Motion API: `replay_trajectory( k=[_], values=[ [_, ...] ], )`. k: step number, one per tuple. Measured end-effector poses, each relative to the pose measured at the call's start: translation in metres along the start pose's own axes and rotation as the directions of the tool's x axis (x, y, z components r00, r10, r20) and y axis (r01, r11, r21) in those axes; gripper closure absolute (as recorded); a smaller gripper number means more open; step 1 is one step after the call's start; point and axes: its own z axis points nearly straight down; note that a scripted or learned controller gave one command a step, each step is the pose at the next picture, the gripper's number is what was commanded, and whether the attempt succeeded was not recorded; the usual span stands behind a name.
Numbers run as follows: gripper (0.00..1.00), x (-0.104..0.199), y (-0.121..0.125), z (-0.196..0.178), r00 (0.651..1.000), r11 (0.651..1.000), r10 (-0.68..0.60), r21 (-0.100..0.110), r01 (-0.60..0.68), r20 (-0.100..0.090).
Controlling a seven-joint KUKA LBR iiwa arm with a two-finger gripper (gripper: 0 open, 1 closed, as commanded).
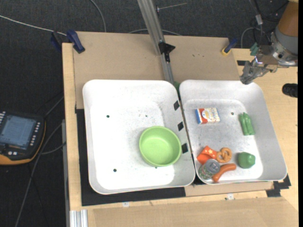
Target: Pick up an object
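Arm: we see the grey KUKA arm w/ orange band at the top right corner, reaching in from the right.
Gripper: the gripper (248, 75) hangs over the bench just off the far right corner of the right bin, above the rim, apart from all objs.
Fingers: we read them as drawn together w/ nothing between them; they look dark and small.
Right bin: the right bin (270, 141) holds all the small items.
Box: a small white box (208, 115) w/ red and blue print lies flat near the bin's middle, toward the far side.
Green stick: a long green object (245, 124) lies right of the box, near the right wall, lengthwise away from us.
Green ball: a round green object (245, 160) sits near the front right corner.
Cluster: at the front left of the right bin we see an orange piece (207, 153), a pretzel-like ring (225, 153), a grey round item (209, 168) and a red sausage-like piece (224, 170), packed close, some touching.
Left bin: the left bin (109, 126) bears a green bowl (160, 145), upright, near its front right side.
Other: blue clamp (75, 40) at the bench's far left corner; handheld pendant (19, 135) on the floor at left.
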Motion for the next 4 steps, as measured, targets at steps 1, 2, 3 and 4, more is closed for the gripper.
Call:
replay_trajectory(
  k=[1, 2, 3, 4],
  values=[
    [1.00, 0.060, -0.015, 0.004, 1.000, 1.000, -0.004, 0.004, 0.004, -0.002],
    [1.00, 0.116, -0.018, 0.014, 1.000, 1.000, -0.004, 0.006, 0.004, -0.003],
    [1.00, 0.171, -0.031, 0.006, 1.000, 1.000, -0.005, 0.005, 0.005, -0.003],
    [1.00, 0.220, -0.046, 0.001, 1.000, 1.000, -0.004, 0.006, 0.004, -0.003]
  ],
)
